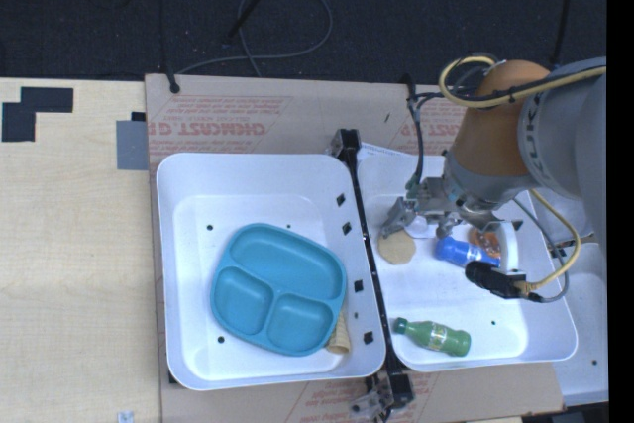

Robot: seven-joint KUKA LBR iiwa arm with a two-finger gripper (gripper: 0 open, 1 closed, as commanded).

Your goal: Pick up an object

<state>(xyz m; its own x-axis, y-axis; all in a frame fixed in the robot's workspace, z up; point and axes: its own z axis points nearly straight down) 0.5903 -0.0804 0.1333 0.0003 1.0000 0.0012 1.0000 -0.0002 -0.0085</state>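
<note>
Disc, tan, round and flat, lies in the right bin near the dividing wall, and the gripper hangs just above its upper edge, close enough that contact cannot be judged. Whether the gripper is open or closed cannot be told from this slant (its grey metal parts blur together), and nothing is seen held in it. The arm comes in from the right, grey and bulky, with its orange band over the bin's far side.

Just right of the disc sits a small blue piece, rounded and glossy, and touching it further right is a packet printed in orange and white. Nearer the front wall a green bottle lies on its side, its cap pointing left.

The left bin holds a blue plastic plate with three moulded compartments. A tan cone with a ribbed surface pokes out beside the plate's lower right corner. Both bins are smooth white plastic, resting on printed cardboard atop a pale wooden bench.
</note>
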